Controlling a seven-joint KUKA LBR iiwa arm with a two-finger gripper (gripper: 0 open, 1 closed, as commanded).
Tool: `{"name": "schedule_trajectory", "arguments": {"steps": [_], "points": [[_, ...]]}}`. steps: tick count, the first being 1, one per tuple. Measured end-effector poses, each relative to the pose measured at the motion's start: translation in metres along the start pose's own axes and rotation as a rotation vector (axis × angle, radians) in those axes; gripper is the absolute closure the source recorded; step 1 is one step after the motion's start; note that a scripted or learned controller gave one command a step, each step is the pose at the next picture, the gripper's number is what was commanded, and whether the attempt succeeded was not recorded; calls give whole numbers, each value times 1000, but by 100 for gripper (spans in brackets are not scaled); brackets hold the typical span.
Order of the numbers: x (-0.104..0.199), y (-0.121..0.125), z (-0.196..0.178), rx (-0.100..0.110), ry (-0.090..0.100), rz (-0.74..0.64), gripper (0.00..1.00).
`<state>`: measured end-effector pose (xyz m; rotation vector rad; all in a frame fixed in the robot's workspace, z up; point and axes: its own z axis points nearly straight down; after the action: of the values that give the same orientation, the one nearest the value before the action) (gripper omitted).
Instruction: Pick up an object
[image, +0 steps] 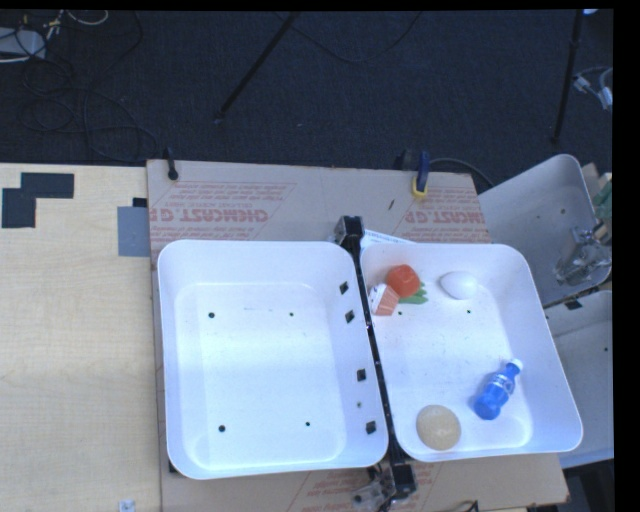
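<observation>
- Four things lay in the right bin: a blue bottle, a tan ball, a white egg, an orange toy.
- No grasp had begun, I judged; I could not tell my fingers' state.
- Next came choosing one, probably the bottle, and descending over it.

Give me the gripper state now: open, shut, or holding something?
Gripper: cannot be told from this view.
The blue bottle, orange object and tan ball lie loose in the right bin.
</observation>
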<state>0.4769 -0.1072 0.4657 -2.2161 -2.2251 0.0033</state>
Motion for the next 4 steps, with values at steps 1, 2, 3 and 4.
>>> {"name": "schedule_trajectory", "arguments": {"steps": [1, 2, 3, 4], "points": [[0, 1, -9, 2, -1, -4, 100], [7, -1, -49, -4, 0, 2, 100], [103, -1, -73, -2, 2, -7, 100], [178, -1, -50, 4, 1, -5, 100]]}}
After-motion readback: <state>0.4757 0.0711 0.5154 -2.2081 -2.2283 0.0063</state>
